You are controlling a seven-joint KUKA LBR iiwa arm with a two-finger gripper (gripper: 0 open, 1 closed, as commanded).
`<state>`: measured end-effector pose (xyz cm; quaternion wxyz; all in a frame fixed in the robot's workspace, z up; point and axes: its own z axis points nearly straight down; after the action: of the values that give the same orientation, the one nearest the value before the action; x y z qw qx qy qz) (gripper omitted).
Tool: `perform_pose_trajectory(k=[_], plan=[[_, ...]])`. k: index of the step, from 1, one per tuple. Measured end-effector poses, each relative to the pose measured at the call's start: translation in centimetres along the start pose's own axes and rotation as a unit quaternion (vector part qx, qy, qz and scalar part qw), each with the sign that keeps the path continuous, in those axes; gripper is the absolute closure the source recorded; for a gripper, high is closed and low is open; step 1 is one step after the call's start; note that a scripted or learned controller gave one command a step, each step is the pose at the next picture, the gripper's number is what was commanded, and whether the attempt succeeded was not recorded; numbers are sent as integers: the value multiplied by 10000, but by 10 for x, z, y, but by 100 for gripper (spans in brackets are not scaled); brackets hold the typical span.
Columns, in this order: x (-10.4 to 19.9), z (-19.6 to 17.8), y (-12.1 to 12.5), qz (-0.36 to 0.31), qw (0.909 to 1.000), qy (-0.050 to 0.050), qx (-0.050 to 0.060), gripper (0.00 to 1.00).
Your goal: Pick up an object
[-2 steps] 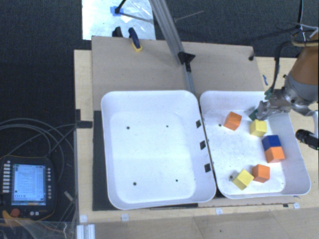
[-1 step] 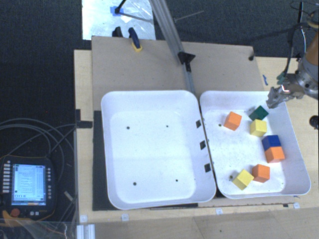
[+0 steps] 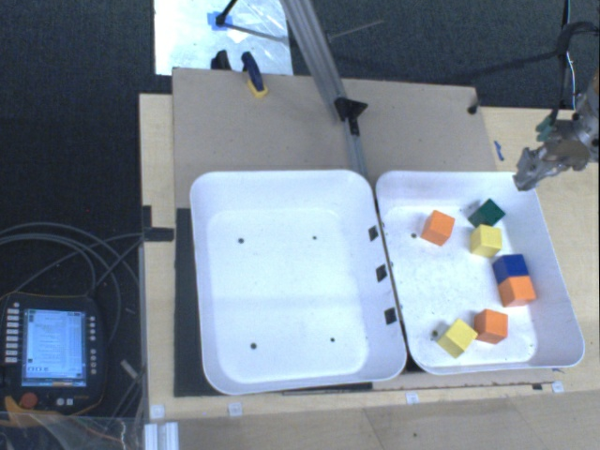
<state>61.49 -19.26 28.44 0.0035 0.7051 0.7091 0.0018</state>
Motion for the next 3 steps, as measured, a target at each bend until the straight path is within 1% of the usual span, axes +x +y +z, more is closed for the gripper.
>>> perform_pose_trajectory(k=[1,2,3], plan=[[52,16,-10,-18,10000,18,38,100],[105,11,-12,-26,10000,22,29,100],[155,8,-23,-25,10000,21,33,100]])
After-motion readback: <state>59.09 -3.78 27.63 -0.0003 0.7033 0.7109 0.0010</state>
